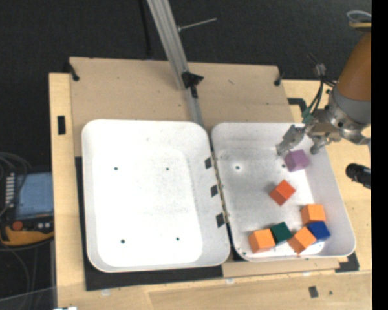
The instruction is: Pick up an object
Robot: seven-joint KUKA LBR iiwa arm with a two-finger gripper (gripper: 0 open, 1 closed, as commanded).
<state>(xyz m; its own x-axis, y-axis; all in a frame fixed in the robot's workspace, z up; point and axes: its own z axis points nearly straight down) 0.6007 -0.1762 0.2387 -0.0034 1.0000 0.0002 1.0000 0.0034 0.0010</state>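
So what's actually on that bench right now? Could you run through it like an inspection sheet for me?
Surface: wooden bench bearing a left bin and a right bin, side by side.
Job's things: in the right bin, a purple block, a red-orange block, three orange blocks, a green block, a blue block.
Clutter: nothing seen.
Gripper: gripper just above the purple block; grasp unclear.
Cables: cables on the floor at left.
Surroundings: metal pole; dark floor.
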